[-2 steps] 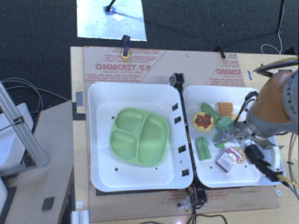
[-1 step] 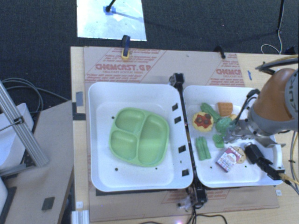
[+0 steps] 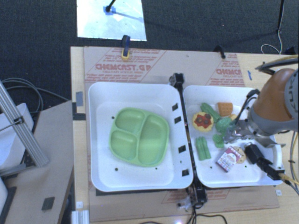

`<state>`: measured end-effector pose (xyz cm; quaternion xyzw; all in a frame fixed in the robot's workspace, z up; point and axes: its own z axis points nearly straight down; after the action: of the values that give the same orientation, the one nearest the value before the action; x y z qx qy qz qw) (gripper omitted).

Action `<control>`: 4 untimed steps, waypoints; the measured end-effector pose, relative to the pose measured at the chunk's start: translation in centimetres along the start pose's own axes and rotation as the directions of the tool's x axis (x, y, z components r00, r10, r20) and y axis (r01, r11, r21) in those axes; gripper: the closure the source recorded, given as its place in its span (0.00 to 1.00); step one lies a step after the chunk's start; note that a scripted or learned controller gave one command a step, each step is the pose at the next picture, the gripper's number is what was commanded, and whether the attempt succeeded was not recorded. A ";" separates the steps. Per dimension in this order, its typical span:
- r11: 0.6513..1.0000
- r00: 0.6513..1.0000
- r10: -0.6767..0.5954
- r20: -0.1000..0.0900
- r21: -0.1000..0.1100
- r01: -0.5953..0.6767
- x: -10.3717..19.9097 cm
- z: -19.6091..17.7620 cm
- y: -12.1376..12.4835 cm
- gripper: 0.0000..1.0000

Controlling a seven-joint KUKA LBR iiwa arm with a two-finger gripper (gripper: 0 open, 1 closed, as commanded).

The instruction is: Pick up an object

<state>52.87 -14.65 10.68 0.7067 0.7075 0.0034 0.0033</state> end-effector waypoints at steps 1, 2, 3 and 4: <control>1.000 1.000 -0.006 0.003 -0.001 0.006 4.4 2.0 4.5 0.00; 1.000 1.000 -0.004 0.005 -0.003 0.004 -0.4 2.1 14.5 0.00; 1.000 1.000 0.005 0.000 0.014 -0.005 -3.7 2.3 5.3 0.00; 1.000 1.000 -0.009 0.001 0.000 0.009 0.2 2.2 14.4 0.00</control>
<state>67.31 -14.46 8.59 0.7036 0.7106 0.0033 0.0036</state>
